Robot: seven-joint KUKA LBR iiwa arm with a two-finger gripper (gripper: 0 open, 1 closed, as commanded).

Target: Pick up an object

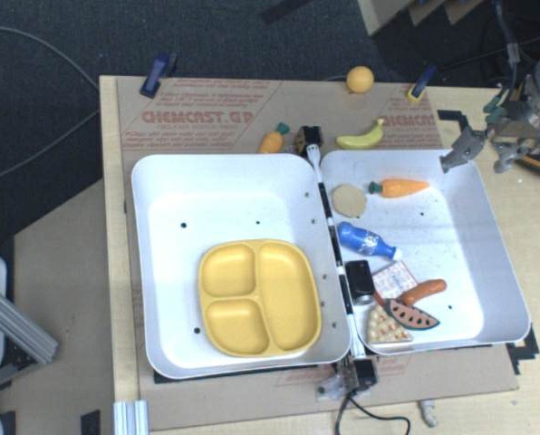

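Gripper over right bin's upper right corner, fingers spread wide, holding nothing, carrot just left, sausage well below.

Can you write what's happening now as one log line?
pincer: open, above right bin's far corner | holding: nothing | nearest: carrot

Two white bins — one yellow tray, one carrot, one blue bottle, one banana.
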